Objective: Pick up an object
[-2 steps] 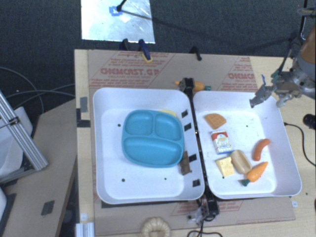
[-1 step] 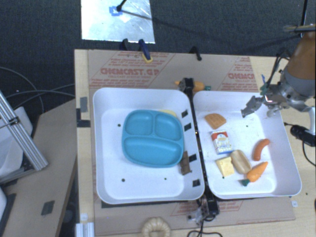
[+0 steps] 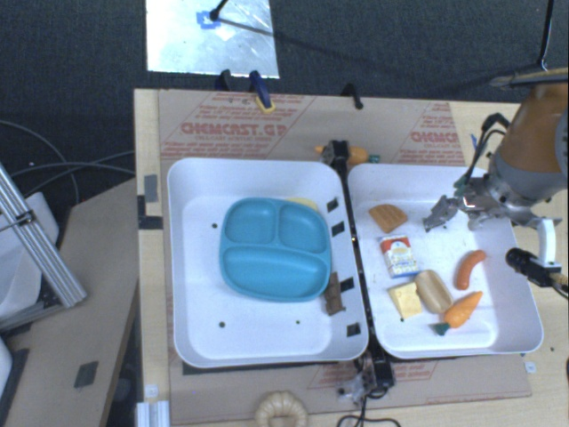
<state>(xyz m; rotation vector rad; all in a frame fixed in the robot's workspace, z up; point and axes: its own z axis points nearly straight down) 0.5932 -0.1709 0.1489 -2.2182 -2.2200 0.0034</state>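
We have toy food across the right bin (image 3: 524,327): a cracker (image 3: 388,216) nearest its back edge, a carton (image 3: 400,256) mid-floor. The gripper (image 3: 455,210) hovers open and empty beside the cracker; we should centre, then descend.

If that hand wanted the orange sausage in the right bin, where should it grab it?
Probably across the middle of the sausage, from straight above. It lies flat and tilted, its upper end toward the bin's right wall, so the fingers should close on its long sides. Open floor lies on both sides; the carrot sits just below its lower end.
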